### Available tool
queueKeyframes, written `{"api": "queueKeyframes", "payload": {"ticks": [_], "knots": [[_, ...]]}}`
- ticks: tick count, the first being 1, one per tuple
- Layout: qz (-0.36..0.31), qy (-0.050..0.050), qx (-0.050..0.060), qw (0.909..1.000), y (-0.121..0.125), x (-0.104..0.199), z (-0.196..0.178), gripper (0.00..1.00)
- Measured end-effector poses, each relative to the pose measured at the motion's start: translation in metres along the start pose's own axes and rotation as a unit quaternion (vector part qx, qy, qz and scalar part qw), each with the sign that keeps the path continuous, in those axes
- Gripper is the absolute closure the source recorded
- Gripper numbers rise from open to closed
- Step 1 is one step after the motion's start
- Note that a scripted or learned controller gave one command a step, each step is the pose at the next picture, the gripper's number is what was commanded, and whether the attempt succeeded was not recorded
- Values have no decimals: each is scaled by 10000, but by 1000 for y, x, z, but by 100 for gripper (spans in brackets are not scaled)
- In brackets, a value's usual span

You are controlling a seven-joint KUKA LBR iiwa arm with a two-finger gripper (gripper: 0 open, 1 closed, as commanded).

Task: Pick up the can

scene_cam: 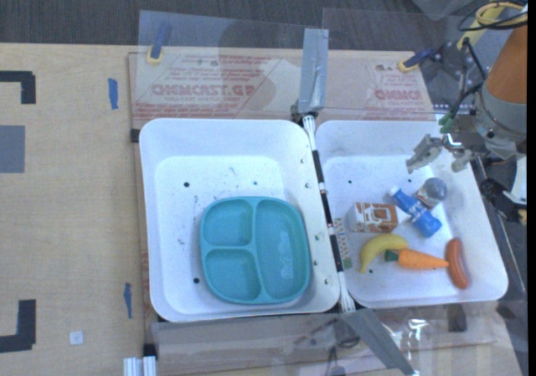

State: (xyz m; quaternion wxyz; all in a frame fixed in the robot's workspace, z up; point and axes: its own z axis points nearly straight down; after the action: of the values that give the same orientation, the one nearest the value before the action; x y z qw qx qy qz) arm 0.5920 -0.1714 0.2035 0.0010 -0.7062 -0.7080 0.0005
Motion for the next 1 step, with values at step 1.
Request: {"api": "queueKeyframes", "payload": {"ticks": [1], "knots": [[-189, -13, -26, 9998, 14, -30, 113, 0]]}}
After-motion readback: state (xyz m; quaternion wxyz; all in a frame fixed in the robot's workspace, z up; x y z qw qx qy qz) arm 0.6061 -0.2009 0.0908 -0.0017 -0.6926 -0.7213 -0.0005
